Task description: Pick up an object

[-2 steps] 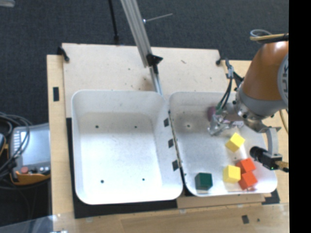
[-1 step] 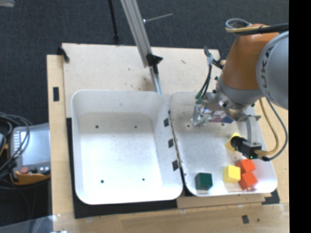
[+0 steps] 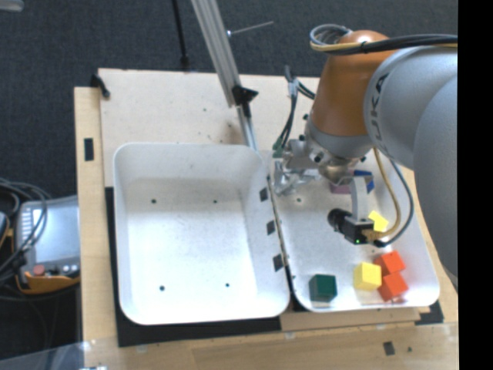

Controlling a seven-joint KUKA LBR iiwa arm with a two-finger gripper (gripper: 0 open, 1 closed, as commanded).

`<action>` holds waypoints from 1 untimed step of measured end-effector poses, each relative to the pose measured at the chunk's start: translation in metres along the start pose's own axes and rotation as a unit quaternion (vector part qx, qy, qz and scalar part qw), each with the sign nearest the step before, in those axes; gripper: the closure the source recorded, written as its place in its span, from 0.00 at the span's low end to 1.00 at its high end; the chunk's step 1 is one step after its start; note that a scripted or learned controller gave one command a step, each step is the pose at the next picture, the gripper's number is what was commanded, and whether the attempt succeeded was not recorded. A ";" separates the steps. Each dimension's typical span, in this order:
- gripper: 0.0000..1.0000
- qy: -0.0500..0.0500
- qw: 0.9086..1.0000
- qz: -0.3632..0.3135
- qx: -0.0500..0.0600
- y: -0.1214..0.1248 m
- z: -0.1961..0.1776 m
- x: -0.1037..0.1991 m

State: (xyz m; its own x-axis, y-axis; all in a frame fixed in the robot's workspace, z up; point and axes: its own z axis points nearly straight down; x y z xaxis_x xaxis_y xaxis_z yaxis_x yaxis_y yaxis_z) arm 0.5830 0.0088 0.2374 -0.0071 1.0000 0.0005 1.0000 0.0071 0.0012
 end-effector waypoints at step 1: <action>1.00 0.000 1.000 0.000 -0.001 0.035 0.005 0.048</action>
